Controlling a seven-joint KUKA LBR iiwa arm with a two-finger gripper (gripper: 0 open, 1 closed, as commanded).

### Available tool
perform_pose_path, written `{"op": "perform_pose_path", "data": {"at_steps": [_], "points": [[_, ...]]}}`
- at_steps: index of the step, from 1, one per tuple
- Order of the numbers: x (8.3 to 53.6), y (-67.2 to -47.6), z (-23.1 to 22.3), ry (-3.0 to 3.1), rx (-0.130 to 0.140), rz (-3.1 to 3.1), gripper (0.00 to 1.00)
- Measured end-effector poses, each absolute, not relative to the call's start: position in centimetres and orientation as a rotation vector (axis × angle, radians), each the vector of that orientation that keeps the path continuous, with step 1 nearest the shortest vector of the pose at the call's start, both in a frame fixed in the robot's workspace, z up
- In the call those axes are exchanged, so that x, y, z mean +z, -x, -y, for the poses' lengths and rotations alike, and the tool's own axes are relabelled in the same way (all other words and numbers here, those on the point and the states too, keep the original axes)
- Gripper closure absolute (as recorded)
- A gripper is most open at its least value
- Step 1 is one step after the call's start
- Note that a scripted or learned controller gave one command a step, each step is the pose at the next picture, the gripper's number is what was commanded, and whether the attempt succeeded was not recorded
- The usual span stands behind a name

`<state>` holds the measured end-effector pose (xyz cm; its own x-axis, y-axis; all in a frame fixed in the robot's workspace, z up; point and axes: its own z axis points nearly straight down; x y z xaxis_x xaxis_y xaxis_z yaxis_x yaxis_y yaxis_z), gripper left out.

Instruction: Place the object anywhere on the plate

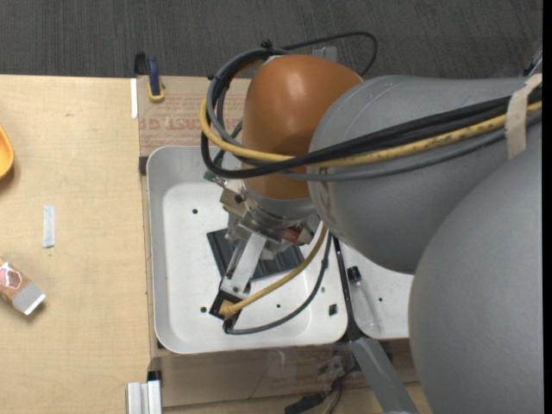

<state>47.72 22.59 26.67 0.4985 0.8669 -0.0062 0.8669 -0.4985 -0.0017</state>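
Illegible red print point(177, 121) on cardboard point(191, 93)

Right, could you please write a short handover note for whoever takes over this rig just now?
Gripper: low inside the left white bin, under the grey arm. Its state cannot be told from this view, nor whether it holds anything.
Things: a dark grey flat piece lies on the bin floor under the gripper, mostly covered. Whether it is the plate or the object is unclear.
Done: no placement can be confirmed.
Left: when the arm is clear, check the plate, and probably pick and place again.
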Motion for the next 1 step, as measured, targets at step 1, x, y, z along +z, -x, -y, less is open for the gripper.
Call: {"op": "perform_pose_path", "data": {"at_steps": [1], "points": [[26.68, -47.72, -22.58, -2.717, -0.01, -1.573, 0.0]]}}
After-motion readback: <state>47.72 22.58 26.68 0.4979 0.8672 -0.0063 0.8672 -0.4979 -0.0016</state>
